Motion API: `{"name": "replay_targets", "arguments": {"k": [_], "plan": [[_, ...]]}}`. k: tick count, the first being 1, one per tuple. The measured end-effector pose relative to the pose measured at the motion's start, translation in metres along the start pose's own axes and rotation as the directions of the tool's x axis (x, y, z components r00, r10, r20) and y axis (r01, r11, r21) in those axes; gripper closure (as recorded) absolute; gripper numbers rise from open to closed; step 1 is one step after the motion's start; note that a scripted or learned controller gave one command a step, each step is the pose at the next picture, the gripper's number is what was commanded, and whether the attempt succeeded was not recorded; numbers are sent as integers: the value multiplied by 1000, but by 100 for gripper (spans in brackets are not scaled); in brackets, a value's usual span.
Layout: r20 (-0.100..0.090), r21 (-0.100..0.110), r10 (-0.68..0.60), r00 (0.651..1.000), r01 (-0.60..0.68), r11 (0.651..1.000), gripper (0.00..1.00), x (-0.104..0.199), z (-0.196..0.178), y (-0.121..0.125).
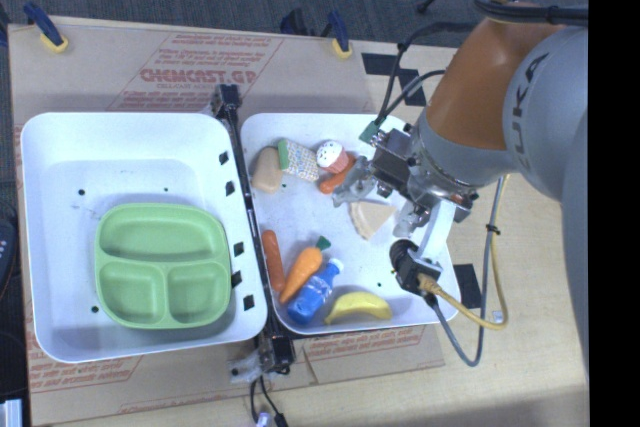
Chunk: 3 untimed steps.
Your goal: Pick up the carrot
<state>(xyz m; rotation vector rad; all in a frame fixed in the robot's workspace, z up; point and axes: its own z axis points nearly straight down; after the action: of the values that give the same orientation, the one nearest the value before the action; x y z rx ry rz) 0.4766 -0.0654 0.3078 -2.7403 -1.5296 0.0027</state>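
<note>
The carrot [301, 271] is orange with a green top and lies slanted in the front part of the right bin [440, 307]. It sits between a red sausage [271, 258] and a blue bottle [315, 290]. My gripper [352, 187] hangs over the middle of the same bin, up and to the right of the carrot and well apart from it. It is just beside a small red-orange piece [335, 179] and above a pale cheese wedge [372, 219]. The wrist hides its tips.
The right bin also holds a tan bread roll [266, 171], a striped green block [297, 158], a white ball [328, 153] and a yellow banana [358, 307]. A green divided plate [160, 265] lies in the left bin [60, 145]. A cable loops near the right bin's corner.
</note>
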Motion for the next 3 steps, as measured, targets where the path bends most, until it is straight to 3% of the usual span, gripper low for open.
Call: {"name": "replay_targets", "arguments": {"k": [1, 2, 3], "plan": [[2, 5, 67, 998, -67, 998, 0, 60, 118, -39], [1, 1, 100, 995, -100, 995, 0, 24, 117, -16], [0, 3, -179, 984, 179, 984, 0, -22, 169, 13]]}}
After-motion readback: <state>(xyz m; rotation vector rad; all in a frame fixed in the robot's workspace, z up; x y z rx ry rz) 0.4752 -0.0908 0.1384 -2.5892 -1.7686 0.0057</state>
